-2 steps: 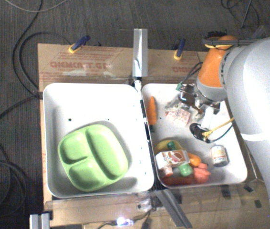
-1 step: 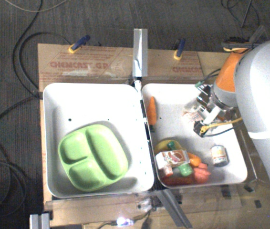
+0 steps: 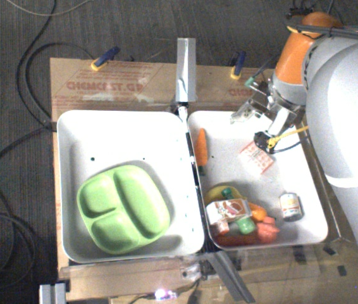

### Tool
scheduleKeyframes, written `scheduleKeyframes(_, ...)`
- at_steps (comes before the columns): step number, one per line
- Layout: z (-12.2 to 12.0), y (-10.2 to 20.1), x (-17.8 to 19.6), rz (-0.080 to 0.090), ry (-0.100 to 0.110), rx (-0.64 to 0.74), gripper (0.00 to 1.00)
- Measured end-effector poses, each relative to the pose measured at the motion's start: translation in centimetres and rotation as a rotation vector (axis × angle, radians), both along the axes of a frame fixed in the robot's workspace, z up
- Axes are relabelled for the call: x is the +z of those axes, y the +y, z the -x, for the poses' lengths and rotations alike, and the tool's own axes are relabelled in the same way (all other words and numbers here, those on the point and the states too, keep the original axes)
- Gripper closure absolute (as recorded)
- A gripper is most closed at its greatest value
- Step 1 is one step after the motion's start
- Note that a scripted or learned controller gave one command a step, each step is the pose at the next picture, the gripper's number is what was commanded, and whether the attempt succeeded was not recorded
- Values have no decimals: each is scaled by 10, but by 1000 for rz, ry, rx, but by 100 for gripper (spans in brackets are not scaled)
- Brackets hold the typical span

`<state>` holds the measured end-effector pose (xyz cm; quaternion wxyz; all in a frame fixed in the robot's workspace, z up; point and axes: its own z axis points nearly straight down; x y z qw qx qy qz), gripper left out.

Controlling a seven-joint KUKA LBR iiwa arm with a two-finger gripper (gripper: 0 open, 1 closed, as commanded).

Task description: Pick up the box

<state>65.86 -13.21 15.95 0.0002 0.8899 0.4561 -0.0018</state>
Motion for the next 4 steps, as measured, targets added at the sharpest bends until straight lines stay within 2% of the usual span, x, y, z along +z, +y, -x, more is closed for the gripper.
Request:
scheduleKeyframes(1, -9, 14, 24, 0, 1, -80, 0)
scheduleKeyframes(2, 18, -23, -55, 0, -22, -37, 0)
scheduleKeyframes(3, 15, -64, -60, 4, -26, 9, 0)
scheduleKeyframes(4, 37, -70, -56, -7, -41, -48, 0)
